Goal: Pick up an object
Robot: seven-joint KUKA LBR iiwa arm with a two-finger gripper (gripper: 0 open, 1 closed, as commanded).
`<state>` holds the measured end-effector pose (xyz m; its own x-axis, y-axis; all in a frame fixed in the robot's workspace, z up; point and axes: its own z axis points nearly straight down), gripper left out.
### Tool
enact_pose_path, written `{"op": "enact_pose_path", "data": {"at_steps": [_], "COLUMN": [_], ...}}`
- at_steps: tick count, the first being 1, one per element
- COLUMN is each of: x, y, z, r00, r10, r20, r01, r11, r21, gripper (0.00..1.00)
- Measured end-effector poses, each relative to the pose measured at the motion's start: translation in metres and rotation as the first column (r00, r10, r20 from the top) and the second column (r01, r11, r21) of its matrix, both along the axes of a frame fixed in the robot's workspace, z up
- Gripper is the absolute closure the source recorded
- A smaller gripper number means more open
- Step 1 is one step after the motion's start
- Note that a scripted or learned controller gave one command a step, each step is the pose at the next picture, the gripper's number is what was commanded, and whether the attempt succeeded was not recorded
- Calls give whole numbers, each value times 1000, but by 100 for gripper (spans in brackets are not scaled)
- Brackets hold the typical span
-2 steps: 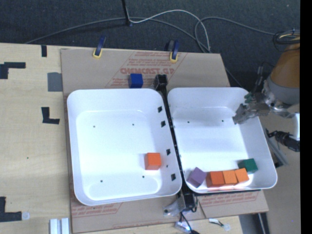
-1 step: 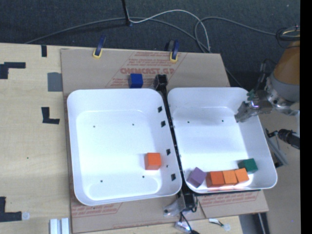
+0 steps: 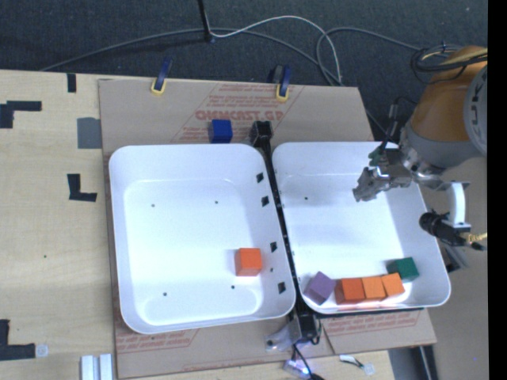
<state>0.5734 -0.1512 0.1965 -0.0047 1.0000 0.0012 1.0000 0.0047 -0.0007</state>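
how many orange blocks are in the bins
3. One orange block lies alone in the left bin. Two more sit side by side along the near edge of the right bin, between a purple block and a lighter orange-yellow one.

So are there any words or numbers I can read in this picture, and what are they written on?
"CHEMCAST GP", as best it reads: red print on the brown cardboard sheet under the two white bins, above the left bin. The letters are blurred, so the spelling is unsure.
A smaller red line under it is too blurred to read.
More red print on the cardboard's near edge is too blurred to read.
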Motion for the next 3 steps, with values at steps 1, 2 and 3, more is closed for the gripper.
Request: {"op": "enact_pose_path", "data": {"at_steps": [1,2,3], "x": [6,8,9], "y": [56,116,167], "z": [13,10,25], "r00": [1000,1000,1000], "r10": [0,0,0], "r20": [1,0,1], "r01": [0,0,0], "r11": [1000,1000,1000], "r21": [0,0,0], "gripper": [100,100,100]}}
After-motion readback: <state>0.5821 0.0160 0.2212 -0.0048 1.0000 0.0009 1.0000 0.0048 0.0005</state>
